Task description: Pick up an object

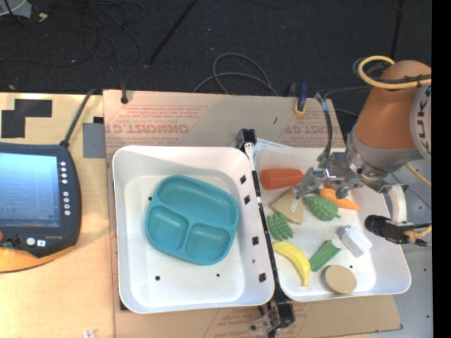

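Note:
My gripper (pixel 323 187) hangs low over the back middle of the right bin (pixel 394 277), open, with nothing seen between its fingers. Directly beneath and in front of it lie a green leafy vegetable (pixel 321 208) and an orange carrot (pixel 345 204). A beige wedge (pixel 289 207) lies just to its left, and a red sausage-shaped piece (pixel 282 178) sits further back left. Toward the front are a small green bunch (pixel 280 226), a yellow banana (pixel 295 259), a green pod (pixel 324 254), a tan disc (pixel 341 279) and a pale grey block (pixel 353 239).
The left bin (pixel 134 189) holds a teal divided plate (pixel 192 218). A raised divider (pixel 257 217) separates the two bins. A tablet with a lit screen (pixel 32 196) rests on the bench at far left. The arm (pixel 391 118) rises at the right.

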`<action>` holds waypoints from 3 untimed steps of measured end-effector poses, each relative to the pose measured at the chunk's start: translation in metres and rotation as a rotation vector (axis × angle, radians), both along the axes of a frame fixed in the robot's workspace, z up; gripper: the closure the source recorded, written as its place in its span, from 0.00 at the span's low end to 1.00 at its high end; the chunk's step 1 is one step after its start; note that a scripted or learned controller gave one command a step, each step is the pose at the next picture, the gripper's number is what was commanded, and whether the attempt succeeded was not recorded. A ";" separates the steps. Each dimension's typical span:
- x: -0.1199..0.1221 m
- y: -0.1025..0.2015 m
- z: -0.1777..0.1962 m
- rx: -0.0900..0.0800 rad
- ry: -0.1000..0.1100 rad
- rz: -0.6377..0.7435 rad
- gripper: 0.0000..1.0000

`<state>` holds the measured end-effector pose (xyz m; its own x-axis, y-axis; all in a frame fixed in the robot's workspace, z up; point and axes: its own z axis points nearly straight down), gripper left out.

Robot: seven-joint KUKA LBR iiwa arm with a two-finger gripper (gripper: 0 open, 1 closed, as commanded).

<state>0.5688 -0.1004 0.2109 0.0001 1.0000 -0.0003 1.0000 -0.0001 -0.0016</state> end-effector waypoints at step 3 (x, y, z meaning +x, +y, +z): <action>-0.062 -0.012 0.087 0.002 0.006 -0.004 1.00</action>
